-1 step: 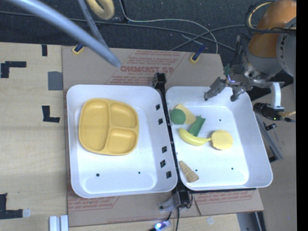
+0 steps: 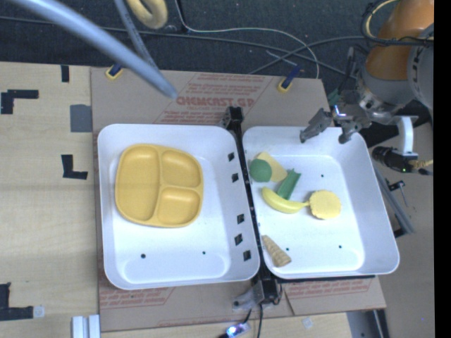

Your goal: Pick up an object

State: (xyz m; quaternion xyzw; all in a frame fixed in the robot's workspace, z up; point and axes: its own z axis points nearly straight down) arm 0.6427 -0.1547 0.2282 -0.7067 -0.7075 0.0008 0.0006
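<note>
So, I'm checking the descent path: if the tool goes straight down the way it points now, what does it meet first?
Probably bare floor of the right bin, near its back rim. The tool hangs apart from the toys; depth is unclear.

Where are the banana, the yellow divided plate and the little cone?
banana (image 2: 282,203), camera view, middle of its curve.
yellow divided plate (image 2: 159,186), camera view, central ridge.
cone (image 2: 276,252), camera view, mid-body.

pale wooden bench, brown cardboard sheet, perhaps dark carpet behind.
</note>
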